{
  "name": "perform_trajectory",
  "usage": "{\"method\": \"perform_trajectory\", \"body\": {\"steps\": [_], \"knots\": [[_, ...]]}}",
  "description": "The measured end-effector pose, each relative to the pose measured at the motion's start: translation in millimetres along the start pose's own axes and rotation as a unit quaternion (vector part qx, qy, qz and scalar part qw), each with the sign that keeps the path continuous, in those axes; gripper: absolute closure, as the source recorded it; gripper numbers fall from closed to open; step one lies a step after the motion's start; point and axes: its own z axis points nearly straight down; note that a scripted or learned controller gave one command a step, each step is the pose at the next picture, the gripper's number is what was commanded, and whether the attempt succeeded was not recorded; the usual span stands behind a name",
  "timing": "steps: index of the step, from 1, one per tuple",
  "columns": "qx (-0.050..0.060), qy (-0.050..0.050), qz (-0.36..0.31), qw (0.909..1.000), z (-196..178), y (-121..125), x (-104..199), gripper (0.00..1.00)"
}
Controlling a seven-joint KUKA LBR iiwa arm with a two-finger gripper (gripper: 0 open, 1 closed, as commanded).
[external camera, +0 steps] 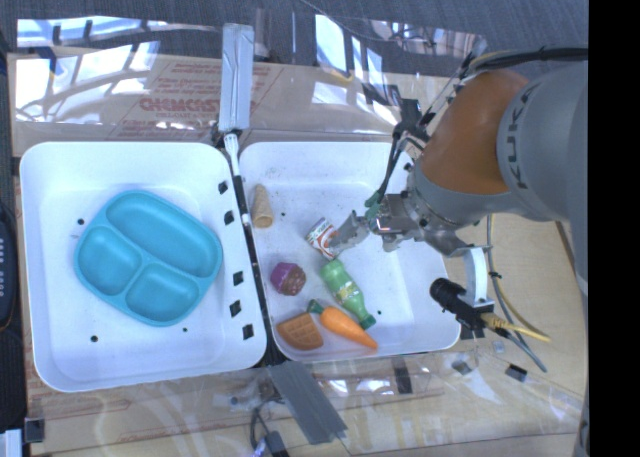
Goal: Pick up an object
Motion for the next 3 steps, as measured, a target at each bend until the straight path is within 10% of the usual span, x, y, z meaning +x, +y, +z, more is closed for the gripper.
{"method": "perform_trajectory", "body": {"steps": [1,2,3], "knots": [[-0.002,0.0,-0.016,0.9999,110,-10,-10,0.0],[-0.001,-0.001,-0.019,0.9998,101,-10,-11,1.0],[-0.003,-0.001,0.084,0.9964,14,-20,-16,1.0]]}}
